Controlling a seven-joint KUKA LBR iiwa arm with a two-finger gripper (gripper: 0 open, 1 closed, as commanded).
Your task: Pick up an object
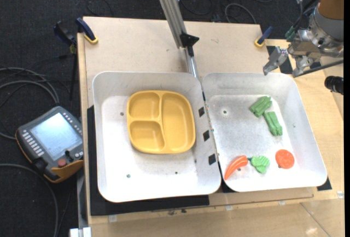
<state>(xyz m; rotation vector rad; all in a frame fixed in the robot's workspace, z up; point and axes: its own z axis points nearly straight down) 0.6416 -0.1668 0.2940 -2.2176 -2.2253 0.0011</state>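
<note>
Hovering above the far right corner of the right bin, the gripper hangs over the wooden surface with nothing between its fingers — they stand spread apart, one grey tip showing at the bin's rim. Inside that bin lie five small toy foods: two green pieces, one tilted and one just below it, nearly touching; an orange carrot near the front left; a green leafy piece just beside the carrot; and a red-orange round piece to the right. The left bin holds a yellow divided plate with three compartments. A teach pendant lies on the floor at left.
</note>
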